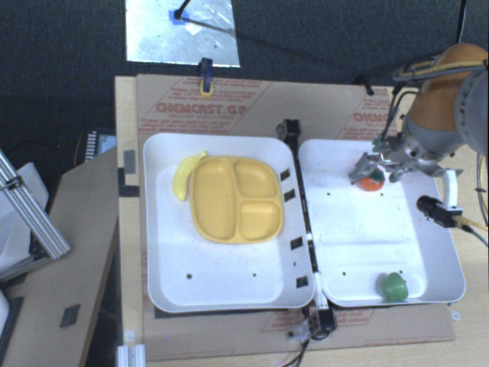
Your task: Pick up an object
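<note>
A small orange-red object with a green top [372, 181] lies in the far part of the right bin [359, 243]. My gripper [370, 171] hangs directly over it, its metal fingers down around the object's top. A green object [394, 286] rests near the front right corner of the same bin. A yellow divided plate [233, 199] sits in the left bin [176, 274], with a yellow banana [183, 175] against its left rim.
A black divider with clips [299, 205] runs between the two bins. The grey arm with its orange band [443, 98] reaches in from the right over the right bin's far corner. Cardboard [229, 105] lies under both bins.
</note>
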You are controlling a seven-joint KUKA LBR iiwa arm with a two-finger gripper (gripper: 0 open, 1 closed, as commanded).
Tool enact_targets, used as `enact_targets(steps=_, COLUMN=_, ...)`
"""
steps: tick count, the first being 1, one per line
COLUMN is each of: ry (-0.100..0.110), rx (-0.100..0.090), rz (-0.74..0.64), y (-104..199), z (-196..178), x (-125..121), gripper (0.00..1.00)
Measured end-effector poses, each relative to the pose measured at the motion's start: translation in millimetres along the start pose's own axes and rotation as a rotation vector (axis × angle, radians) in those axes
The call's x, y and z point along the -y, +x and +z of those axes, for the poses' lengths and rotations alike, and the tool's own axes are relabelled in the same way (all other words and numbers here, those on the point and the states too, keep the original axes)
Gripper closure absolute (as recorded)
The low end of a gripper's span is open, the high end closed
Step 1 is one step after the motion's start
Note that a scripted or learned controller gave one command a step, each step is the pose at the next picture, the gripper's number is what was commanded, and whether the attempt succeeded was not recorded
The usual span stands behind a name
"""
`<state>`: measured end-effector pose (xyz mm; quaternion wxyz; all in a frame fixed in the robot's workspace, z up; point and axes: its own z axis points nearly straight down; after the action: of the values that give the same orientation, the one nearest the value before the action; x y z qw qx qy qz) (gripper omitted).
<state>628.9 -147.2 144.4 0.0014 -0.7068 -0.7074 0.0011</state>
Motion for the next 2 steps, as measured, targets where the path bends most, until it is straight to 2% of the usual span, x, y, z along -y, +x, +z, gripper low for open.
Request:
enact_targets(steps=1, ry=-0.001, rx=0.000, rz=-0.004, y=5, z=57, x=-8, gripper=0.00)
enact_targets(steps=2, ry=-0.007, rx=0.002, rz=-0.005, y=4, z=43, x=-10, gripper=1.00)
